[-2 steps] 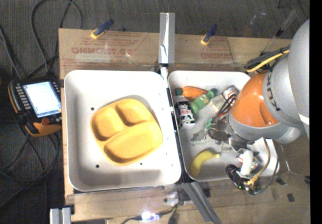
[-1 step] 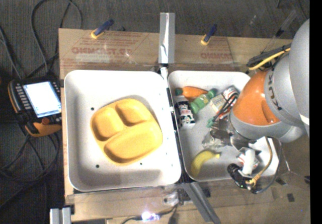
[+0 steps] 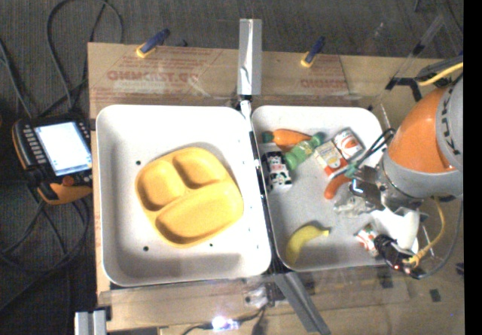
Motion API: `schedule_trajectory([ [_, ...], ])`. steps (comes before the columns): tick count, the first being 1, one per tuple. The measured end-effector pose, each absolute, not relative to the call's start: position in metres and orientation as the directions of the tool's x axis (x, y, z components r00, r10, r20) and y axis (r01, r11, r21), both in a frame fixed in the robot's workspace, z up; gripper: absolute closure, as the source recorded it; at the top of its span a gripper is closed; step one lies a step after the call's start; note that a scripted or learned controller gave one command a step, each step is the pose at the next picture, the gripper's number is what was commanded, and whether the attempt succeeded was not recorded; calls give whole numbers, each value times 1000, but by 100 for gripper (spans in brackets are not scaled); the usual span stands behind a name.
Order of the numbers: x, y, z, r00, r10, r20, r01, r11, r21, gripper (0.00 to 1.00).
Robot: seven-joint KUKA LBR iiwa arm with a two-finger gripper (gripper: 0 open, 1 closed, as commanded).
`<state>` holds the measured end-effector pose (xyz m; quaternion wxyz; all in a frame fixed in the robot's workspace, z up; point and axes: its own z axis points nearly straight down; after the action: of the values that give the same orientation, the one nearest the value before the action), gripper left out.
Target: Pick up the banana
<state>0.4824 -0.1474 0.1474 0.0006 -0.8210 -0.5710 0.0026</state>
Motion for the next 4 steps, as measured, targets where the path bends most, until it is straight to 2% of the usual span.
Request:
schedule_trajectory([
  [1,483,-61,182,237,972,-1,972,-237,-5,100],
  [2,483,-61,182,237,972,-2,972,-237,-5,0],
  [3,486,-98,100,-55,998,0,998,55,-5,0],
  [4,488,-116,89,259,966,7,966,-259,7,0],
])
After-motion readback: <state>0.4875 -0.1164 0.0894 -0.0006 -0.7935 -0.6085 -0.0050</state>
